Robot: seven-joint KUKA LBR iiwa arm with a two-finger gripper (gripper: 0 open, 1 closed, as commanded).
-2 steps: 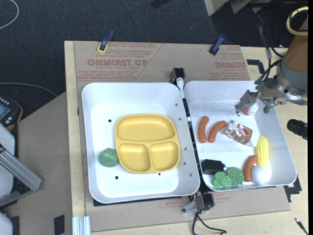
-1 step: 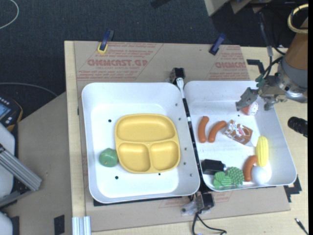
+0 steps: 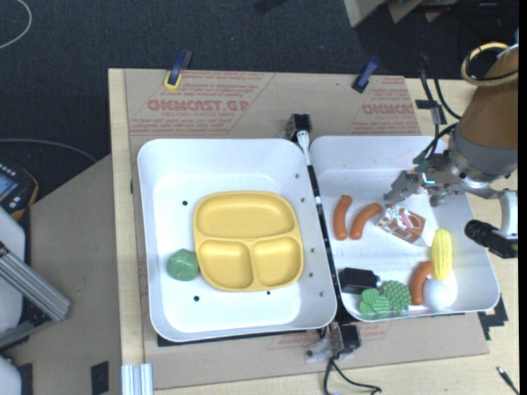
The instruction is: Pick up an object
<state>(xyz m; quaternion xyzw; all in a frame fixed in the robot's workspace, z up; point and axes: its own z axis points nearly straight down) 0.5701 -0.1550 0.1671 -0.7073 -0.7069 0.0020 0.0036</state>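
2 shallow white bins sit side by side on a board that carries the red printed word "CHEMCAST" twice — once above each bin, the right one partly cut off. The left bin (image 3: 156,220) holds 2 things: 1 yellow divided tray (image 3: 247,239) with 3 compartments and 1 green ball (image 3: 183,265) just beside its left edge. The right bin (image 3: 362,156) holds 3 orange-red sausages — 2 (image 3: 352,219) close together near its left wall, 1 (image 3: 421,281) lower right — plus 1 red-and-white packet (image 3: 403,223) whose print is too small to read, 1 yellow corn cob (image 3: 442,253), 1 white egg (image 3: 440,295), 1 green leafy piece (image 3: 384,299) and 1 black block (image 3: 359,279). The gripper (image 3: 412,186) hangs just above the packet's upper edge, its 2 fingers slightly apart with nothing between them.
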